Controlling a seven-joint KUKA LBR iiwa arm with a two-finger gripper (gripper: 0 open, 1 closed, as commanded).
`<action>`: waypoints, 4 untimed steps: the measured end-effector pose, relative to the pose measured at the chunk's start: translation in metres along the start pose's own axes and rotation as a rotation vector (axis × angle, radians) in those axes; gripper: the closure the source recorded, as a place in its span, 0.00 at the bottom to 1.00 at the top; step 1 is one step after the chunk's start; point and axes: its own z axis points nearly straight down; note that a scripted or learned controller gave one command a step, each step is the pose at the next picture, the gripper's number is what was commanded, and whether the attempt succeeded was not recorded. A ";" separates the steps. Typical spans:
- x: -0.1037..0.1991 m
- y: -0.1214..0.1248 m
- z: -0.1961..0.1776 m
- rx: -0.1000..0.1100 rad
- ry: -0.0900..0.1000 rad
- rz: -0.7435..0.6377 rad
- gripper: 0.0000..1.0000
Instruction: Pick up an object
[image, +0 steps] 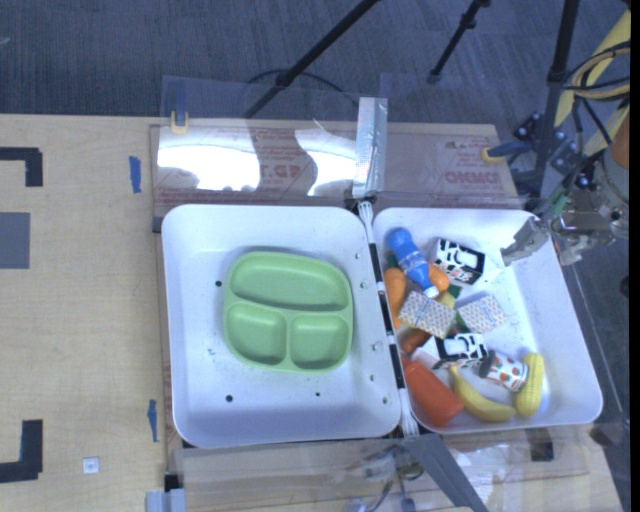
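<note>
At the right edge of the frame, the grey two-finger gripper (528, 240) hung over the upper right rim of the right shallow white bin (575, 345); whether it was spread or pressed together could not be told. Nothing showed between its tips. Toys crowded that bin's left half: a blue plastic bottle (405, 251), a yellow banana (484, 401). The left white bin (190, 300) held a green divided plastic tray (290, 310).

Two bins sit side by side on the worktop (70, 330). The left bin (190, 390) holds a divided tray (290, 310) at its centre. The right bin (570, 360) holds a heap of small items (455, 335) against its left wall. The pincer (522, 243) is above its far right corner.
</note>
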 end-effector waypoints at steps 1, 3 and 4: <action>0.041 0.022 -0.027 -0.004 -0.002 0.060 0.00; 0.031 0.062 0.149 -0.027 -0.005 0.110 0.00; 0.061 0.019 0.179 -0.007 -0.004 -0.031 0.00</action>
